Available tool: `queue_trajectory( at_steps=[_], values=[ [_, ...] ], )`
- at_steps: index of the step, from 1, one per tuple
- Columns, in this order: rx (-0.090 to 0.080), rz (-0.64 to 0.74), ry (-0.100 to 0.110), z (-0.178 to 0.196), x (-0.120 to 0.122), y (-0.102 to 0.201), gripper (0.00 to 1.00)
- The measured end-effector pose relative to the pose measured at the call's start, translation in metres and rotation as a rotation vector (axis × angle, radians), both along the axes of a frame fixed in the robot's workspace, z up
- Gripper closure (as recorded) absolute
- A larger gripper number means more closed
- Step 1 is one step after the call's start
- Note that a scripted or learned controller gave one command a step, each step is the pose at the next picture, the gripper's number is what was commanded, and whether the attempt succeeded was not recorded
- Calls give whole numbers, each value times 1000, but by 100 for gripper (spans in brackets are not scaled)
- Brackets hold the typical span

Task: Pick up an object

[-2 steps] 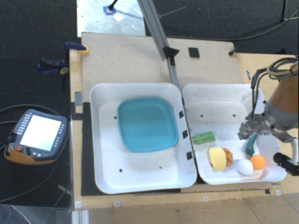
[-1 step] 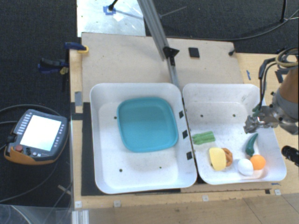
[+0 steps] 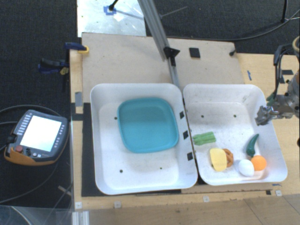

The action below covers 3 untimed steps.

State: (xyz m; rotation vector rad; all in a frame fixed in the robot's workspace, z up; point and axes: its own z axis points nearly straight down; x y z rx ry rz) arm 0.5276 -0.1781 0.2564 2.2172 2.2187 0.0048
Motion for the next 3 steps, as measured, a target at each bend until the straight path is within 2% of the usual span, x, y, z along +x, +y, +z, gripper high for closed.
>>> queue_trajectory(
  at_steps=[1,3],
  values=[
    [2,4,4,5,6,46,100],
    [3,5,4,-4,24,157,100]
  ],
)
